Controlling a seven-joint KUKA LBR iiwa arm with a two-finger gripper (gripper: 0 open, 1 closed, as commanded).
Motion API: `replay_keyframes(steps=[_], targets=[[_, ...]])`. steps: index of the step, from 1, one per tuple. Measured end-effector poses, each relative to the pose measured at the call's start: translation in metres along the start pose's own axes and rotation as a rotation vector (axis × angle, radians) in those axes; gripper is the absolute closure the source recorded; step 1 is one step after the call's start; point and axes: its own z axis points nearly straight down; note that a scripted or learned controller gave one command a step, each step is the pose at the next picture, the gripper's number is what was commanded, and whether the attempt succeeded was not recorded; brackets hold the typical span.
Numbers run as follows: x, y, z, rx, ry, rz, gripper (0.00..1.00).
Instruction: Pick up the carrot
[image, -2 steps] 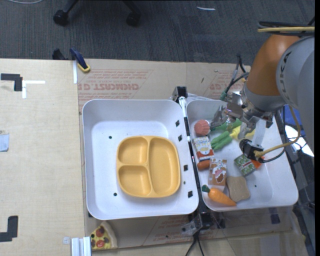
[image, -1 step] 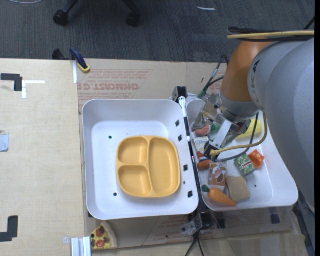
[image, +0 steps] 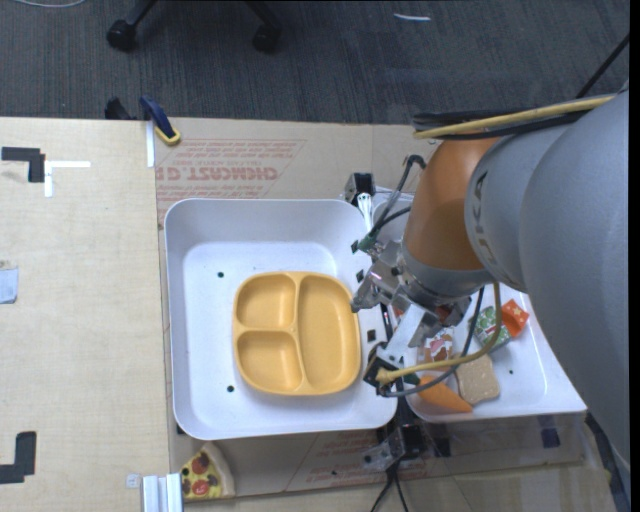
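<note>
The arm's wrist hangs low over the left part of the right bin (image: 535, 385), and my gripper (image: 425, 335) sits under it, largely covered by the wrist. An orange, smooth piece that looks like the carrot (image: 445, 402) lies at the front of the right bin, just below the gripper and beside a tan bread slice (image: 480, 381). I cannot see anything held in the gripper.
The left bin (image: 195, 300) holds a yellow divided plate (image: 297, 332). A green and orange-red toy (image: 498, 321) lies to the right of the gripper in the right bin. A toy pizza slice (image: 200, 476) lies on the bench in front of the left bin.
</note>
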Motion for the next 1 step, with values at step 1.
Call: replay_keyframes(steps=[1], targets=[[0.0273, -0.0024, -0.227, -0.007, 0.001, -0.246, 0.0]])
